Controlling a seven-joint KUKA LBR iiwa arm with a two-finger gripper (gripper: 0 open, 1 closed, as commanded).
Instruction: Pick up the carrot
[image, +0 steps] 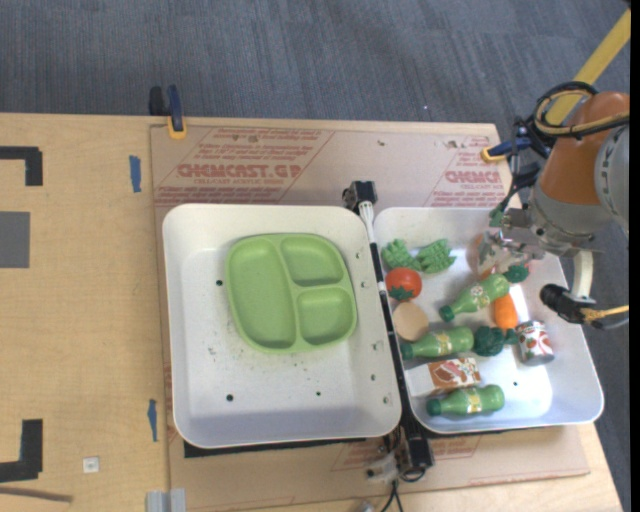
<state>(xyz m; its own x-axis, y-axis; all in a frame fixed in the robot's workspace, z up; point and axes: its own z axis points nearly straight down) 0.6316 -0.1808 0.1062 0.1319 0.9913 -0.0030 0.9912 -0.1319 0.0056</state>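
Metal jaws (503, 250) hang low near the right bin's (580, 395) far edge, and I cannot tell whether they are released or clenched. Just nearer lies the carrot (506, 309), crowded by a green bottle (476, 297) and broccoli (490, 341), probably why the approach comes from above.

floor (300, 50): grey carpet | bench (80, 330): light wood | cardboard sheet (330, 160): printed red

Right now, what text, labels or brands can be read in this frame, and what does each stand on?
"CHEMCAST GP", red print on the brown sheet behind the left bin.
"CHEMCAST", the same print behind the right bin, partly hidden by the arm.
Smaller red lines around both: too blurred to read.
Labels on the green bottles, can and packet: too small.
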